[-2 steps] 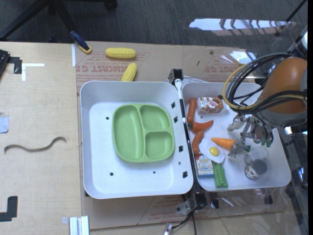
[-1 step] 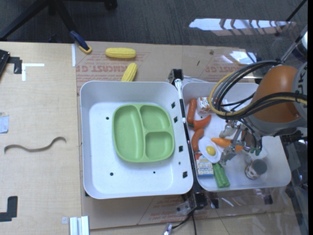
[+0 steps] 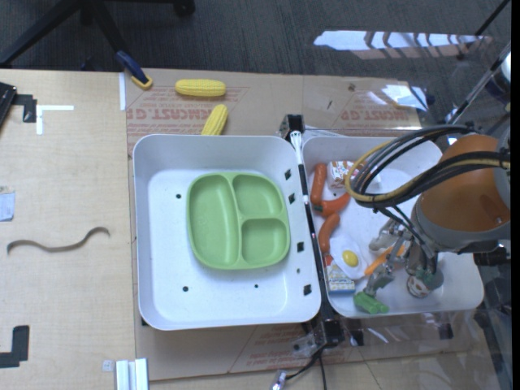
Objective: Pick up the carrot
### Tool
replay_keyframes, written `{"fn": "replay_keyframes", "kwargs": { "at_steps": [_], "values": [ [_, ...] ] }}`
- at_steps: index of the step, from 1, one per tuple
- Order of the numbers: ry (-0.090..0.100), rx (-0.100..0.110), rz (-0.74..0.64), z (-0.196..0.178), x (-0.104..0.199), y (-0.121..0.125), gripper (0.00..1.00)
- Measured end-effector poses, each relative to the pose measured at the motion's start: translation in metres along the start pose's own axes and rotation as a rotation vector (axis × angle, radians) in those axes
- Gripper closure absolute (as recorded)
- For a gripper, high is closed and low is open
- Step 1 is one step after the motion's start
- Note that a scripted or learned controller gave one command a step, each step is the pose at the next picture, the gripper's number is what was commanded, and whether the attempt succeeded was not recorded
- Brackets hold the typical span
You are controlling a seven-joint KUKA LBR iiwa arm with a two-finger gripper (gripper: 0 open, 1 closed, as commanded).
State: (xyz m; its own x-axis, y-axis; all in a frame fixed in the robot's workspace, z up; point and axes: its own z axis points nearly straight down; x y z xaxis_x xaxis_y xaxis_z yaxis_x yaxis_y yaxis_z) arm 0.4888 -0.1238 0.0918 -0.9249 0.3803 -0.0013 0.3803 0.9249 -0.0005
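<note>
Carrot (image 3: 378, 264): lay slantwise in right bin (image 3: 463, 295) beside fried egg (image 3: 348, 257). Gripper (image 3: 396, 254) hung just above it, finger state indiscernible. Advice: straddle carrot's width, descend squarely, avoid egg

A single fixed camera looks down on the surface (image 3: 65, 177) at a slant from above, far enough back to take in both white bins: the left bin (image 3: 154, 242) sits mid-frame, the right bin (image 3: 463, 295) toward the right edge. Dark floor (image 3: 268, 23) fills the top, and the arm (image 3: 463, 193) enters from the right.
</note>
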Motion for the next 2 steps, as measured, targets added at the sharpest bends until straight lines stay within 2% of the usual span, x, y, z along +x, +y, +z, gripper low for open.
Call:
{"fn": "replay_keyframes", "kwargs": {
  "at_steps": [1, 2],
  "values": [
    [-0.002, 0.0, 0.344, 0.0, -0.0209, 0.0026, 0.0],
    [-0.005, 0.001, 0.342, -0.0092, -0.022, 0.0031, 1.0]
  ]
}}
